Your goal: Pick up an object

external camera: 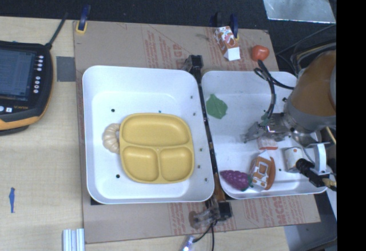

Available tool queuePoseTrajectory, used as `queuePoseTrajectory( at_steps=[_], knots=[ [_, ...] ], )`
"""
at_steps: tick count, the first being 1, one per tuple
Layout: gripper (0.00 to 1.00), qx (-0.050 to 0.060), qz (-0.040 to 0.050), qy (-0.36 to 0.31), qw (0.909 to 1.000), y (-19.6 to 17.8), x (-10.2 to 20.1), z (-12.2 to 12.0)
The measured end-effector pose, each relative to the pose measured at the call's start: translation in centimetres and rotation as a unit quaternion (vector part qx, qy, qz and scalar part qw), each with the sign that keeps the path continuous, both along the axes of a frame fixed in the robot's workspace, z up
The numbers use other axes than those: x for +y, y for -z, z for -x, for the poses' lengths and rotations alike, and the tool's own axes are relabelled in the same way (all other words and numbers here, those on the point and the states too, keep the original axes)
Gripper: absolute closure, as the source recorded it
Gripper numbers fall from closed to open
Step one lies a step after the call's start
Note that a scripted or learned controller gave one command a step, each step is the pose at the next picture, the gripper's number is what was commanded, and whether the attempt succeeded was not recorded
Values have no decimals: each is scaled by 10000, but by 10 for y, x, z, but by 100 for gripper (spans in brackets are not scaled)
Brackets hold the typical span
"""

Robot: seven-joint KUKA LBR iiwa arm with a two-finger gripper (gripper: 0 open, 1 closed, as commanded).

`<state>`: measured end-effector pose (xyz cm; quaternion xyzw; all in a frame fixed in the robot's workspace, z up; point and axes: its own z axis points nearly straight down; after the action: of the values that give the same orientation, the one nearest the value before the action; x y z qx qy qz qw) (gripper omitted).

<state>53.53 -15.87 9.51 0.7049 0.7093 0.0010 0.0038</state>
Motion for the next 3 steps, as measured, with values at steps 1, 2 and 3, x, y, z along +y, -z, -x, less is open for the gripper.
queuePoseTrajectory(
  at_steps=[1,2,3],
  knots=[
    [100,0,24,-12,10000,-11,-3,0],
    [0,1,23,-12,10000,-11,-3,0],
    [100,6,33,-32,10000,-21,-4,0]
  ],
)
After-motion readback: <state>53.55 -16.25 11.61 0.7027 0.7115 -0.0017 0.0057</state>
